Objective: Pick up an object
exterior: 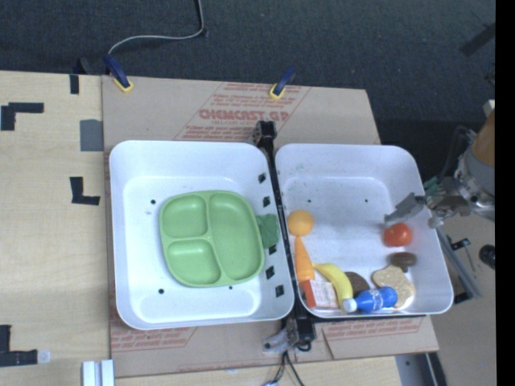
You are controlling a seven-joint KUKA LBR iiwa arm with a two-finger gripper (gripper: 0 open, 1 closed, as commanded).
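Hovering at right bin's (418, 171) right rim, pincer (406, 209) just above red tomato (397, 234); cannot tell pincer width. Needs short descent onto tomato.

The arm (481, 167) is cut off by the right edge, leaving little beyond its wrist in sight. The gripper (405, 208) is blurred, and whether the jaws are apart cannot be told. A small green thing (268, 230) lies partly hidden under the green tray (211, 238).
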